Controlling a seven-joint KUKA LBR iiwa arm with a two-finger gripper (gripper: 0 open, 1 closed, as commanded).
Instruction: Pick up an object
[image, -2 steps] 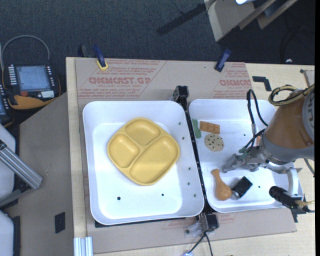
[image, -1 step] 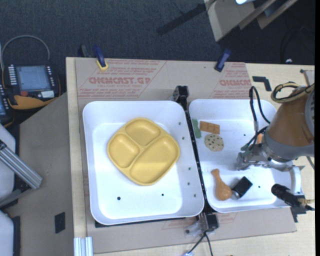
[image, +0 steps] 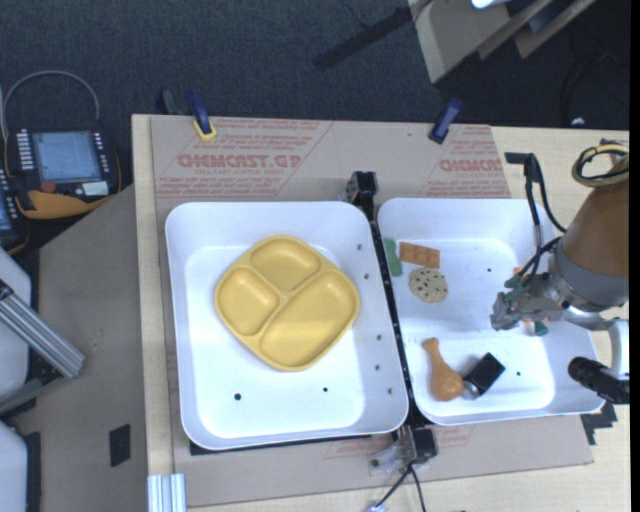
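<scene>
My gripper (image: 518, 312) hangs low over the right part of the right bin (image: 470, 225), with the arm reaching in from the right. In that bin lie an orange-brown wafer (image: 419, 255), a round speckled cookie (image: 429, 286), a tan chicken-leg-shaped toy (image: 441, 371) and a small black block (image: 484, 373). A thin green piece (image: 394, 260) rests by the bin's left wall. The gripper is to the right of the cookie and above the black block, apart from both. Nothing shows between its tips.
The left bin (image: 200, 380) holds a yellow divided plate (image: 287, 301) in its middle. A black divider clamp (image: 362, 187) sits between the bins at the back. Blue clips (image: 443, 120) hold the cardboard base. A teach pendant (image: 62, 165) lies off the bench at left.
</scene>
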